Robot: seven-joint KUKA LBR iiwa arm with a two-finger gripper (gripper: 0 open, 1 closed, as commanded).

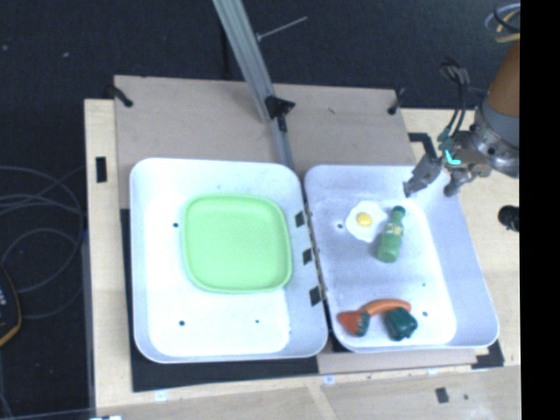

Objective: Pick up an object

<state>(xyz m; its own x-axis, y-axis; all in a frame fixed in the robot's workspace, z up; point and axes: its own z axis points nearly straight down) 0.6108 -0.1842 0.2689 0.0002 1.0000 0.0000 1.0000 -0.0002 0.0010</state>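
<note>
The right bin [437, 261] holds a fried egg toy [363, 220], a green bottle [389, 234] lying just right of it, an orange-red carrot-like piece [374, 312] and a dark green chunk [402, 324] near the front. My gripper [435, 180] hangs over the bin's far right corner, above and to the right of the egg. Its two dark fingers stand spread apart with nothing between them.
The left bin [157, 261] carries a light green square plate [236, 242]. A grey metal pole [249, 55] slants down from the top to the divide between the bins. Cables lie on the dark floor at the left.
</note>
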